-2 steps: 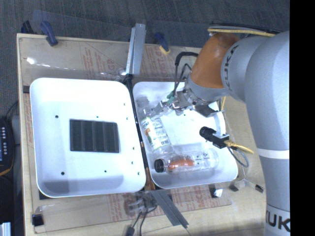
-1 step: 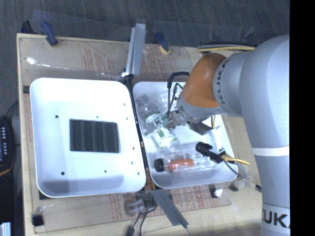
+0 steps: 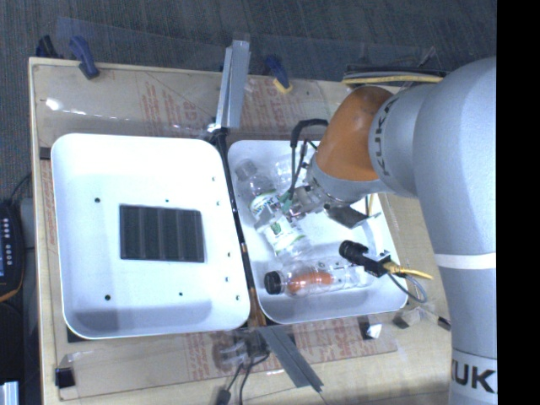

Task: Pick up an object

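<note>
End effector: over right bin, state unclear | bins: 2 | clear bottles: about 3

One camera is looking down from above at a slant, taking in the whole table and both bins: left bin, right bin. The arm is entering from the right, looming close to the lens.

Wooden bench bears two white bins: left bin; right bin, side by side.
</note>
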